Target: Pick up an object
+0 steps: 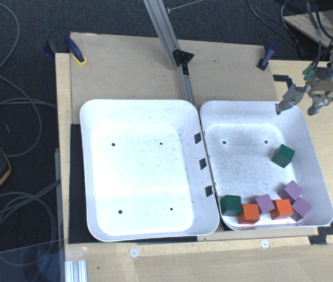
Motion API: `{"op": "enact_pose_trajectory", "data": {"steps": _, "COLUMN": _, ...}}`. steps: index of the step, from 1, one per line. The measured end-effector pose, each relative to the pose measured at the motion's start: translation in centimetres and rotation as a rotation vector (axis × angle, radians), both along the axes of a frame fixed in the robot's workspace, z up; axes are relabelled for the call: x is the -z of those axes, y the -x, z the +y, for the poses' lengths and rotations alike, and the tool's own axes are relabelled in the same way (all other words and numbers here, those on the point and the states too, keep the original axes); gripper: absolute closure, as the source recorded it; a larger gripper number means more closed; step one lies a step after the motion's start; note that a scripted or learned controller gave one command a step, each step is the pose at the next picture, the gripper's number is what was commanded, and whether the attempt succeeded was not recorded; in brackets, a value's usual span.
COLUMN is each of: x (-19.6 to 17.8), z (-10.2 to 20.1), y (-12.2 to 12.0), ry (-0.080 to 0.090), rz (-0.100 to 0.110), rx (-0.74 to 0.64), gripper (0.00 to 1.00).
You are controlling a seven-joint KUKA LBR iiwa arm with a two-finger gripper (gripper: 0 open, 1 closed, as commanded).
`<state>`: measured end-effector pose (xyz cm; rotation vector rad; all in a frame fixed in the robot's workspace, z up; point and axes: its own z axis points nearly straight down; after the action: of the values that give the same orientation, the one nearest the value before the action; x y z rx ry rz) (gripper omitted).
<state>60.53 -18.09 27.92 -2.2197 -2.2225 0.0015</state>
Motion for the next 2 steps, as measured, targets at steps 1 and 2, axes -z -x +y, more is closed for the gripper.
{"op": "enact_pose_trajectory", "data": {"steps": 1, "x": 14.7, "z": 10.24, "y": 3.19, "ry": -0.005, "rz": 0.009, "rx": -0.004, "gripper": 0.0}}
{"op": "enact_pose_trajectory", "data": {"steps": 2, "x": 14.2, "z": 9.82, "y": 2.99, "ry": -0.001, "rz": -0.001, "rx": 0.002, "gripper": 0.0}}
